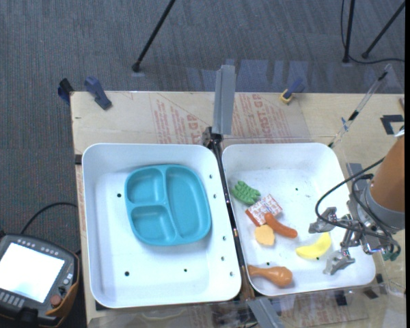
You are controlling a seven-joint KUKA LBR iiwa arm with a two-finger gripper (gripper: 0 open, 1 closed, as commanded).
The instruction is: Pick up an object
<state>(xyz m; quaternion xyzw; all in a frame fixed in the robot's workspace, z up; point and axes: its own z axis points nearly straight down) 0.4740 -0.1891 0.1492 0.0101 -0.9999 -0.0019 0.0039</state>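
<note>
Two white bins [96, 183], red print on cardboard [184, 118] (illegible), claw [343, 248] by banana [314, 247].

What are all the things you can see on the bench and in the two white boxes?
bins: 2, white, side by side on the bench
plate: 1, blue, three sections, in the left bin
leafy toy: 1, green, right bin, near its left wall
packet: 1, red and white, right of the leafy toy
carrot: 1, orange, below the packet
round piece: 1, orange, beside the carrot
banana: 1, yellow, right bin
drumstick: 1, tan, right bin's front edge
tablet: 1, lit screen, floor at left
gripper: 1, metal, over the right bin beside the banana
</note>
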